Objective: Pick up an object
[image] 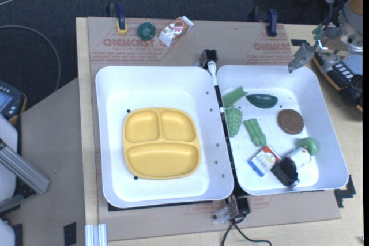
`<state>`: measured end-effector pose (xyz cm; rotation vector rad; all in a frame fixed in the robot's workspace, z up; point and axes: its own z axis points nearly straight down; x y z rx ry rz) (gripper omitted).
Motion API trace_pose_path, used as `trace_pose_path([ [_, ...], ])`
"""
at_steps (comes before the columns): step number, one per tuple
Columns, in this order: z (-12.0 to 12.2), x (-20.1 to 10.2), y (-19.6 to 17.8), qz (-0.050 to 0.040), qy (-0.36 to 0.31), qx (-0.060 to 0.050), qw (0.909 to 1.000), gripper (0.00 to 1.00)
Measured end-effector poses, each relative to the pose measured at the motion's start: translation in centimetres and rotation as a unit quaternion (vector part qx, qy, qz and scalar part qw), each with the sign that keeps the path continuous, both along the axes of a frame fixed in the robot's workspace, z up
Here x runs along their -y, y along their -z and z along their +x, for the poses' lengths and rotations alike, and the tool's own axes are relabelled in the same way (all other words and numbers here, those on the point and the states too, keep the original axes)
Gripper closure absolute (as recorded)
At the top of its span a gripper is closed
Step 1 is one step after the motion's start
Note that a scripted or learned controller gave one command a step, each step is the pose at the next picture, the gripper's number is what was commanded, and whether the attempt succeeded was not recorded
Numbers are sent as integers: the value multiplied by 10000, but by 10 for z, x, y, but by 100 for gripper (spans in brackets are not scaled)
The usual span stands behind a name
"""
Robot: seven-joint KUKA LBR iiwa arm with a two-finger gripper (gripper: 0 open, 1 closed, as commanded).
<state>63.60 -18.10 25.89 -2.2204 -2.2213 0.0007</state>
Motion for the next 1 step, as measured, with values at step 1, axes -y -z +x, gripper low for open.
trace_pose_path([
  [1, -8, -42, 176, 24, -15, -67, 10000, 0],
])
